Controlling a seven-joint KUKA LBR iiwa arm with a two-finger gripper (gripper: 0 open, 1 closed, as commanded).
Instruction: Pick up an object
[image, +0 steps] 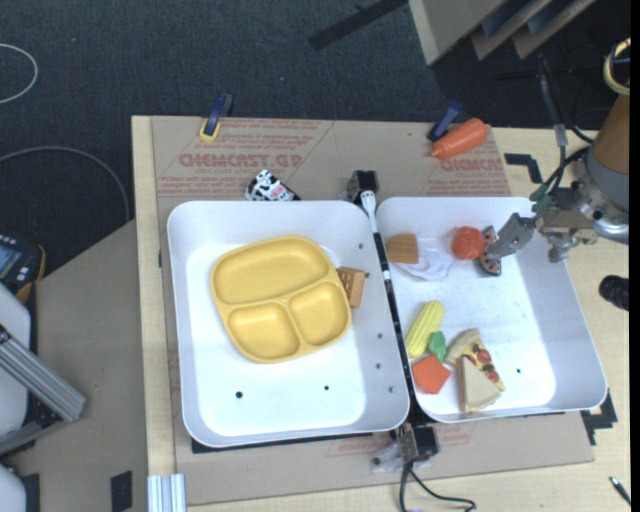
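Observation:
My gripper (489, 251) hangs low over the back of the right bin (560, 330), reaching in from the right. It is open, with nothing between its fingers. A red tomato (465, 243) lies just left of the fingertips, close to them or touching. Further left are a brown block (402, 248) and a crumpled white piece (432, 263). At the front of the same bin lie a corn cob (425, 324), a small green piece (438, 345), an orange-red block (431, 375) and a pizza slice (476, 366).
The left bin (200, 380) holds a yellow divided plate (280, 297) with a small brown piece (352, 286) at its right edge. Behind the bins on the bench lie an orange carrot (460, 138), a black-and-white toy (268, 187) and a blue-yellow clamp (213, 118).

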